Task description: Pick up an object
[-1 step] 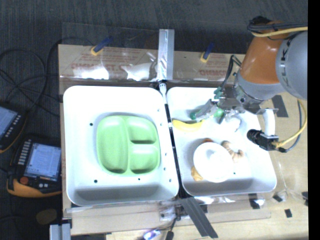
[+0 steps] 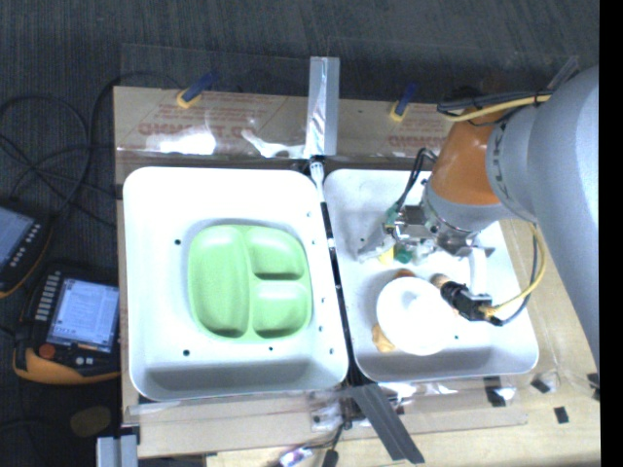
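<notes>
My gripper reaches down into the right bin from the right, under the arm's orange band. It hangs over small green and yellow objects near the bin's middle. A white round plate lies just in front of it, with an orange-tan object peeking out at its left edge. The wrist hides the fingertips.
The left bin holds a green divided tray. A metal divider post stands at the back between the bins. A yellow cable and black connector hang off the arm over the right bin. A tablet and pendant lie on the floor at far left.
</notes>
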Controlling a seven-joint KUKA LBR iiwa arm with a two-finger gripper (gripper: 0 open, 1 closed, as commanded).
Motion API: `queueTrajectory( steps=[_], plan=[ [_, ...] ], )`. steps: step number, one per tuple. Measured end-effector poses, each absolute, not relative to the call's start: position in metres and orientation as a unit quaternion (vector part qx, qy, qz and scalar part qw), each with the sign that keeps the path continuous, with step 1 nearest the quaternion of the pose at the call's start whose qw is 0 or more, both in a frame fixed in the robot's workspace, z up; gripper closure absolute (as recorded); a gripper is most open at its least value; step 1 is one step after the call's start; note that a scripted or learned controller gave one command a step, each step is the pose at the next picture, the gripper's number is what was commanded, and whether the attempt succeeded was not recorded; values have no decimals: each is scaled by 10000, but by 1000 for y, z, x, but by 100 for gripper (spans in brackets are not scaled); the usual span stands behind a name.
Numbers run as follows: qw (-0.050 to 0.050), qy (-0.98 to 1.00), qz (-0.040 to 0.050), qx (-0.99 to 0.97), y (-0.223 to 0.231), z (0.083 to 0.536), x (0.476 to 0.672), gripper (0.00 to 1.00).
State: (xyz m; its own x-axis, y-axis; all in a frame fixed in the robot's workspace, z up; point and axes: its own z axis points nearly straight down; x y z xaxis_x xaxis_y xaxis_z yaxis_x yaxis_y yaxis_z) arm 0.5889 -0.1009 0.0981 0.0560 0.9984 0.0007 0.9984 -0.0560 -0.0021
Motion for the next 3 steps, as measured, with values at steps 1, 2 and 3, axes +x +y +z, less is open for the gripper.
queueTrajectory(
  steps=[1, 2, 3],
  plan=[
    [-36, -6803, -30, -7329, -140, 90, 588, 0],
    [-32, -6802, -34, -7330, -140, 99, 588, 100],
    [1, -6126, 19, -7904, -58, 183, 619, 100]
  ],
)
